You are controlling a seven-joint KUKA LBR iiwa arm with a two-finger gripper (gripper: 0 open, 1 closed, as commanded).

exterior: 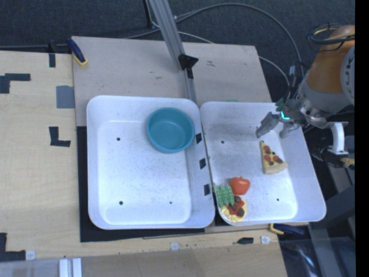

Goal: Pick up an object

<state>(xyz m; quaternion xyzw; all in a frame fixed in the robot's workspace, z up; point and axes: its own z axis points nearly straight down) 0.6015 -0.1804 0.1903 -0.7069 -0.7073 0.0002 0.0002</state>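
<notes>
— Where is your hand (275,126)?
— Up over the right bin (305,178), fingers open, holding nothing.
— And the pizza slice (271,158)?
— It lies just below your hand, in that bin.

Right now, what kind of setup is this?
Likely a robot grasping test bench, not a kitchen: two white bins side by side on a plywood bench, toy food such as a pizza slice, and the arm's claw over the right bin.
</notes>
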